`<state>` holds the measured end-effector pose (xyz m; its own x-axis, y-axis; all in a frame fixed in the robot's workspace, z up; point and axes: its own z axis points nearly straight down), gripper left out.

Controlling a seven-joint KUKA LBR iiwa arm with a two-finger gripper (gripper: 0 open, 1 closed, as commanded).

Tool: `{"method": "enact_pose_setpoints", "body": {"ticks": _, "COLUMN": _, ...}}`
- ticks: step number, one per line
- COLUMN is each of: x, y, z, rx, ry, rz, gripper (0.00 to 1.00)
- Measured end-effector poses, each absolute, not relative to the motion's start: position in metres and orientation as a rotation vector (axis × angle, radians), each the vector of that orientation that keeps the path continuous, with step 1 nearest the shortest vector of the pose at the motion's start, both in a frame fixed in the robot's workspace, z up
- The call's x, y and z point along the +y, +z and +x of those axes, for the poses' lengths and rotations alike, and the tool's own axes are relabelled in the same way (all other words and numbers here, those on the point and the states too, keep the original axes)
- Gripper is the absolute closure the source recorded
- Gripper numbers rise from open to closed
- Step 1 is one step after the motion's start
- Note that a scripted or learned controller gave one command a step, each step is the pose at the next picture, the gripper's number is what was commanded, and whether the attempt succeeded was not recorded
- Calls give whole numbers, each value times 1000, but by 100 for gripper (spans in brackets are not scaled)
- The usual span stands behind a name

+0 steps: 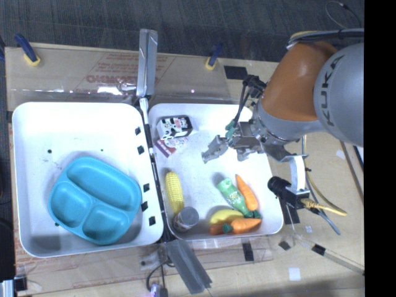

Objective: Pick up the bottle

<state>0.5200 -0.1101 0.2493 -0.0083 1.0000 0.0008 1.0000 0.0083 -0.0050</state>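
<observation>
While the green bottle (232, 193) lies on its side in the near right part of the right bin (198, 113), we see it pressed between two carrots, one (247, 192) just to its right and another (243, 225) at its near end beside a yellow banana (224, 216). Farther left in that bin we find a corn cob (174, 189), a small can (187, 218) near it, and a black-and-white carton (176, 127) at the far side, while the left bin (25, 119) holds a blue divided tray (94, 199). Above the bin's middle hangs the gripper (228, 148), its two fingers spread apart with nothing between them, well clear of the bottle.
</observation>
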Motion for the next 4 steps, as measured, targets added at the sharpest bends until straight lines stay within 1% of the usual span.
{"method": "enact_pose_setpoints", "body": {"ticks": 1, "x": -172, "y": 118, "z": 479, "rx": -2285, "ry": -3, "rz": -2168, "gripper": 0}}
{"method": "enact_pose_setpoints", "body": {"ticks": 2, "x": -193, "y": 92, "z": 512, "rx": -2167, "ry": -6, "rz": -2261, "gripper": 0}}
{"method": "enact_pose_setpoints", "body": {"ticks": 3, "x": -145, "y": 91, "z": 476, "rx": -2168, "ry": 3, "rz": -2268, "gripper": 0}}
{"method": "enact_pose_setpoints", "body": {"ticks": 4, "x": -177, "y": 92, "z": 495, "rx": -1918, "ry": 1, "rz": -2485, "gripper": 0}}
